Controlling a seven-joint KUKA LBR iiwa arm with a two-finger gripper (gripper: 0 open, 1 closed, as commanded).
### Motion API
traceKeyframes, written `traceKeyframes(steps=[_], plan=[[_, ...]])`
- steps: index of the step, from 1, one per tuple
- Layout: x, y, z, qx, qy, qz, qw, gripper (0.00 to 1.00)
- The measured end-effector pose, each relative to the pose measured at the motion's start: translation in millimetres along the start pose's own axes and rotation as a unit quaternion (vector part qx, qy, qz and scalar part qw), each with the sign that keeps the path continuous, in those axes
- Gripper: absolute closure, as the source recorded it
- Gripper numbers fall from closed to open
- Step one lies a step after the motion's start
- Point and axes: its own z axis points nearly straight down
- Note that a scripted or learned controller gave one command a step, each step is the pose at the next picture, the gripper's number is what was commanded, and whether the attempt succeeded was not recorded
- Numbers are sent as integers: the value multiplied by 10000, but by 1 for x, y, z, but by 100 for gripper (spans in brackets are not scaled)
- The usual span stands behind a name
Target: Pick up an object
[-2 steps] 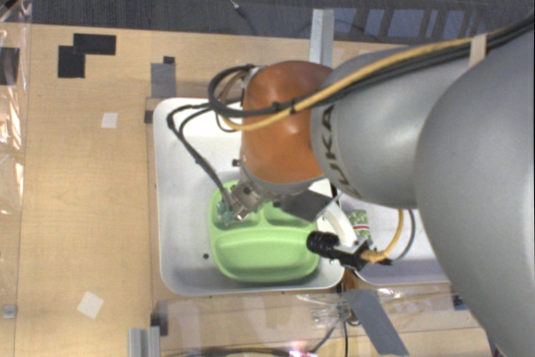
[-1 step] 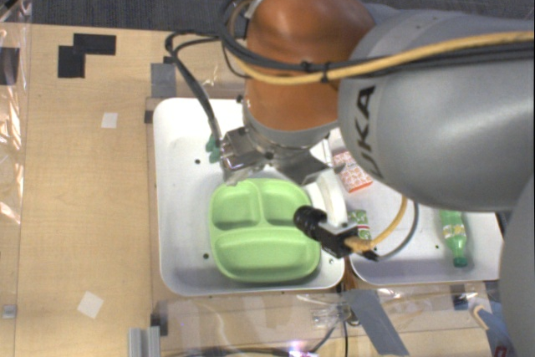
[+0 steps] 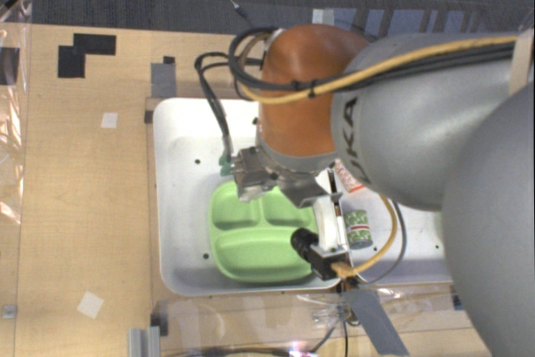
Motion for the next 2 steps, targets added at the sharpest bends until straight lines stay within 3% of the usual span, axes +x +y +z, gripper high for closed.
traceKeyframes(steps=[1, 2], plan=[[-1, 0, 24, -13, 4, -2562, 9666, 100], [-12, -3, 49, -2, 7, -116, 9999, 100]])
